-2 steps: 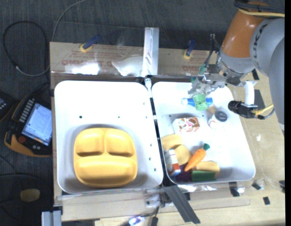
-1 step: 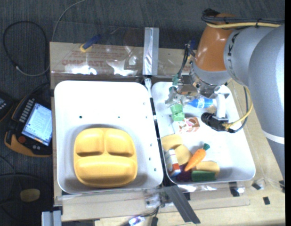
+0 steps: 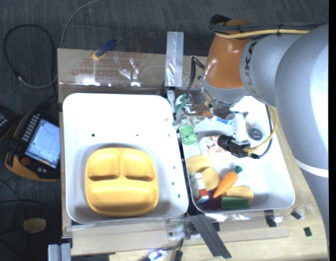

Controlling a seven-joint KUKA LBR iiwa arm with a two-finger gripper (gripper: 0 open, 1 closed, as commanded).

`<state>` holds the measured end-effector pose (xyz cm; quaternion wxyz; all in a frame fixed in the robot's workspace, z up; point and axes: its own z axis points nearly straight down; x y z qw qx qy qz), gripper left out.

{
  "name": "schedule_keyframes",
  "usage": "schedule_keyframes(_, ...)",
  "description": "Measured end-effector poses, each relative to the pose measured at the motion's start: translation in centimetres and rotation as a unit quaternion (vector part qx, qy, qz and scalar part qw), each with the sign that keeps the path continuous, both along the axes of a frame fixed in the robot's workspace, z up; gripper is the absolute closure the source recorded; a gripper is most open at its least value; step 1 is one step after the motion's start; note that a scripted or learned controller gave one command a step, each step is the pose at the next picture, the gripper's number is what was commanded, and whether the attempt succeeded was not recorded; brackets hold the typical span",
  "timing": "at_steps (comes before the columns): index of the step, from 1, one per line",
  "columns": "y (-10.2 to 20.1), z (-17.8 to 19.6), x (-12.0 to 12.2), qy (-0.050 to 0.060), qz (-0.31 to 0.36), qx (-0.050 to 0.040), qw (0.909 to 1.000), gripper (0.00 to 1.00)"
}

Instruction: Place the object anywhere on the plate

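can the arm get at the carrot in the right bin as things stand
Probably yes. The carrot lies on top of the pile in the right bin, nothing covering it, and the end effector hovers over that bin's far end.

A: Plate status?

B: Yellow plate (image 3: 122, 179), rounded-square, three compartments: two small at the far side, one wide at the near side. Lies flat in the left bin, toward its near end. Nothing rests on it.

A: And the objects?

B: All in the right bin, clustered at the near end. Toy carrot (image 3: 226, 182), orange with green top, lies tilted across the pile. Green block (image 3: 235, 203) just beside it, at the near wall.
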<state>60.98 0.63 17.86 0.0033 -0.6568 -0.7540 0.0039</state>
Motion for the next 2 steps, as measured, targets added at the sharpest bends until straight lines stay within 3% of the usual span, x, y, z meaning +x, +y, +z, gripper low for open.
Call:
schedule_keyframes(1, 7.2, 0.0, -4.2, 0.0, 0.02, 0.0002, 0.9998, 1.0)
schedule_keyframes(2, 12.7, -2.6, -6.3, 0.001, -0.34, -0.005, 0.9402, 1.0)
